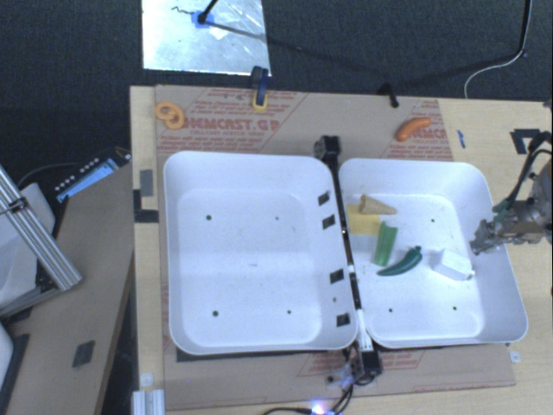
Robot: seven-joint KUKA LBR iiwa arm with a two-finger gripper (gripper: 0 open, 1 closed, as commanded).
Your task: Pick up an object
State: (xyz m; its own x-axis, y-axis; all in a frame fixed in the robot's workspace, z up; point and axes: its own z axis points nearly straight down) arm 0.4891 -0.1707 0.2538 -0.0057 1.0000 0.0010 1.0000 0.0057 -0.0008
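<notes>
A: Why is the left shallow white bin (pixel 251 258) left alone?

B: Nothing is seen lying in it. In the right white bin (pixel 484 318), a tan wedge (pixel 377 204), yellow block (pixel 363 223), green stick (pixel 385 243), dark green pepper (pixel 400 264) and small white block (pixel 452 265) are clustered.

A: And the gripper (pixel 480 242)?

B: It is hung at three o'clock, beside the white block, probably the intended pick; nothing is gripped, and the finger spacing cannot be made out.

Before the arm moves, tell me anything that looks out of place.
Two toys lie on the bench outside the bins: an orange sausage behind the right bin and a pretzel behind the left bin. The other pieces sit in the right bin, near the tool. Nothing looks spilled or damaged.
</notes>
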